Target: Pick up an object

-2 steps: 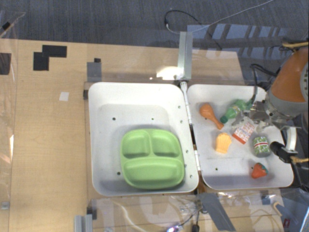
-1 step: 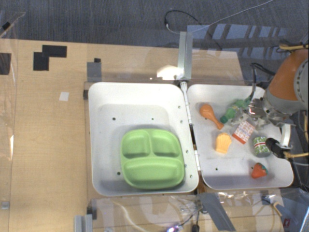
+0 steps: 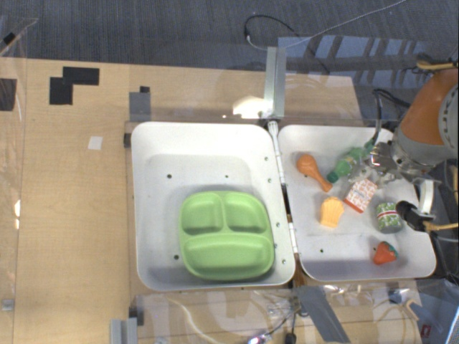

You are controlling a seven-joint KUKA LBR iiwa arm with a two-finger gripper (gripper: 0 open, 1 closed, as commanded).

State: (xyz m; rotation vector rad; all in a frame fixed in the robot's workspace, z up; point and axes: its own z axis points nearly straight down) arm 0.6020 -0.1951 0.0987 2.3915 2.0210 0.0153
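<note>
Here arm (image 3: 430, 113) leans over right bin (image 3: 315, 260), end effector (image 3: 379, 160) beside green bottle (image 3: 347, 163).

Green tray (image 3: 226, 236) — white bins (image 3: 165, 149), orange pear (image 3: 313, 168), red strawberry (image 3: 384, 253).

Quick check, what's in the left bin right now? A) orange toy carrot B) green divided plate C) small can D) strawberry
B: the green divided plate lies in the left bin; the small toys, such as the strawberry and small can, sit in the right bin.
</note>
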